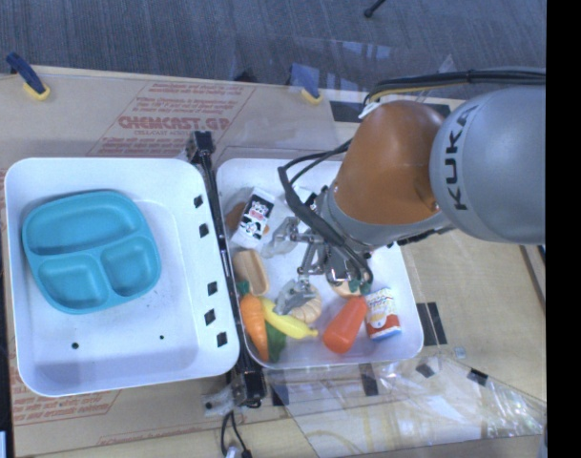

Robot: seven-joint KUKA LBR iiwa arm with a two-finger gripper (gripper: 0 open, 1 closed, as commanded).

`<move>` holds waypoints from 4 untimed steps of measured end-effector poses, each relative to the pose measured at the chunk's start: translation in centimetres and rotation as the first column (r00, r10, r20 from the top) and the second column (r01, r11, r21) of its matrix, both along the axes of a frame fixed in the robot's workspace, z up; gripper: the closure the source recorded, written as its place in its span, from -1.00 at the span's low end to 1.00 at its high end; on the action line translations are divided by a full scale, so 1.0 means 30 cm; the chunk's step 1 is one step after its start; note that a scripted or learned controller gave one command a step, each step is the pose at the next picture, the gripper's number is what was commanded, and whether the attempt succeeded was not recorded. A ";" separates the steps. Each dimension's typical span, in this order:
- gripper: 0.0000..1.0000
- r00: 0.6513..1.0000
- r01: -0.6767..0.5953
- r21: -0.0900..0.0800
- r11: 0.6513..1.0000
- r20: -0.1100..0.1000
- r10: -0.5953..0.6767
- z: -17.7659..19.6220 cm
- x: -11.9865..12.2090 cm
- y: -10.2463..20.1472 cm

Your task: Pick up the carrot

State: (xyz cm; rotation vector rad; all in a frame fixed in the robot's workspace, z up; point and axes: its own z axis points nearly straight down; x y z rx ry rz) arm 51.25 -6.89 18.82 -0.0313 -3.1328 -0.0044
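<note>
carrot (254,321) lies at the right bin's (411,318) near-left corner, touching a yellow banana (290,325). gripper (297,297) just beside the carrot; open or closed: cannot tell. arm (481,160) reads "kuka"; cardboard (166,117) reads "chemcast gp".

Bench (128,122) — paper-covered — bears two white bins (109,365) side by side.

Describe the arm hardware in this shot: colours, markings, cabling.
Grey KUKA arm with black KUKA lettering on its rounded casing, then a glossy orange band above the wrist. Black cables loop along its left side and over its top. The gripper is bare silvery metal.
</note>
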 end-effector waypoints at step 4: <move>-1.00 0.991 -0.135 -0.003 0.991 0.010 0.135 -0.285 -0.088 -0.077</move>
